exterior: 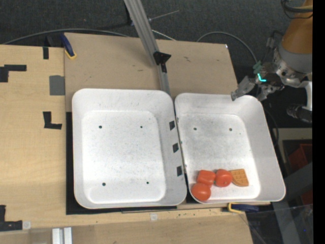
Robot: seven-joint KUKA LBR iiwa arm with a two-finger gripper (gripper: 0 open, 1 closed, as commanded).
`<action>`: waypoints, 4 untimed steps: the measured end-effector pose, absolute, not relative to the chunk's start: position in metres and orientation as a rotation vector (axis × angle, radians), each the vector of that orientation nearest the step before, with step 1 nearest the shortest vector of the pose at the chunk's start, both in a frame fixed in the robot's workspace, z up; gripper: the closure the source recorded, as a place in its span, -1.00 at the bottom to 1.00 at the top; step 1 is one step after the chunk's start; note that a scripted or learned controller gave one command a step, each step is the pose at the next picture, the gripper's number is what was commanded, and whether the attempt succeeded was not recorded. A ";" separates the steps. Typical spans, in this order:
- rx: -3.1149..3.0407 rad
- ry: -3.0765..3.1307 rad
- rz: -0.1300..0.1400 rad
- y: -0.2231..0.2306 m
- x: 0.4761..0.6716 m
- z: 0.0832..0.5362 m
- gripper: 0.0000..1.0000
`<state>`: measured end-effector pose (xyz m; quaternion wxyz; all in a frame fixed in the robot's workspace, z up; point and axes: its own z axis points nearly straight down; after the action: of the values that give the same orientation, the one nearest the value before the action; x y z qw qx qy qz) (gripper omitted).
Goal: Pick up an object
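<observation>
Three tomatoes (209, 182) lie well apart from the claw (249, 88).

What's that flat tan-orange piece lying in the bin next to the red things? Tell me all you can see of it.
The tan-orange piece is a small flat slab, roughly square with rounded corners, a bit like a cracker or toast. Its material is too small to tell. It lies flat on the floor of the right bin, near the front wall, at the right end of a row with three red rounded objects. Its left edge meets the nearest red one. The gripper is far off, at the bin's back corner.
</observation>
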<state>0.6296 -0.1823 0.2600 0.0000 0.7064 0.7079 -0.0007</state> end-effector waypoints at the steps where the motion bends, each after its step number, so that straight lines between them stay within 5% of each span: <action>1: 2.222 2.227 -0.007 -0.184 0.639 0.206 -1.00; 3: 2.223 2.228 -0.007 -0.180 0.639 0.099 -1.00; 4: 2.219 2.225 -0.003 -0.180 0.641 0.113 1.00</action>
<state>0.6408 -0.1803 0.1129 -0.0004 0.7061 0.7081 -0.0010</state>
